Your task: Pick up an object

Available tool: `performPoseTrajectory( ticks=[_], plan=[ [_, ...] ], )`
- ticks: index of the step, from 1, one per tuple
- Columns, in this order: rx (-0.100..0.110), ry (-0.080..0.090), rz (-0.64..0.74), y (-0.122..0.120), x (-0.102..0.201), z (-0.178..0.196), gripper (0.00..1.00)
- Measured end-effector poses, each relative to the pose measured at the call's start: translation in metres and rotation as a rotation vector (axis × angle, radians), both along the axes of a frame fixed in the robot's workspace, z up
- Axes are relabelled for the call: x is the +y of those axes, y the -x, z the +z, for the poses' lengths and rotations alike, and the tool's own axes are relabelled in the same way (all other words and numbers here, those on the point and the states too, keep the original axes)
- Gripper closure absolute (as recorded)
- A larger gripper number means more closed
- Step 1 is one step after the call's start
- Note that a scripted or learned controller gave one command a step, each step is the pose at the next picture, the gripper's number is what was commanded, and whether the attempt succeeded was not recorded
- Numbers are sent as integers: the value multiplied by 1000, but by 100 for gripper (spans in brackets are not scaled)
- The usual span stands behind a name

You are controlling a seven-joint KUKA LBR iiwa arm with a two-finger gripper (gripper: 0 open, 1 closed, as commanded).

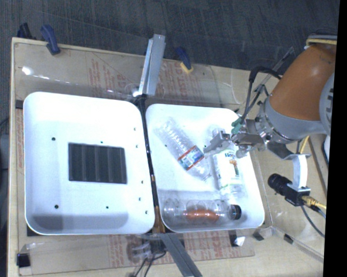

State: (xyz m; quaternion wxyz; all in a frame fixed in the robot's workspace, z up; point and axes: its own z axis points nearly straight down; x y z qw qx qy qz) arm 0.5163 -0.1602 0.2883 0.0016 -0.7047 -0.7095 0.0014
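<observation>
At the bottom of the right bin [247, 224] you see a clear bottle with orange contents [201, 211] lying on its side. Above it, a white-labelled bottle [227, 174] and a crushed clear bottle [183, 148] rest mid-bin. The gripper [220, 142] hovers over the bin's upper right; you cannot tell its opening. The left bin [40, 115] has a dark grate [97, 163].
</observation>
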Motion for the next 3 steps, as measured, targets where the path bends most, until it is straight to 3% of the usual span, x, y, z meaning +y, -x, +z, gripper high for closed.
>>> performPoseTrajectory(
  ticks=[1,2,3],
  plan=[
    [0,-1,203,-70,-15,-90,0],
    [-1,-1,240,-74,-20,-197,0],
    [-3,-1,261,-73,1,-159,0]
  ],
)
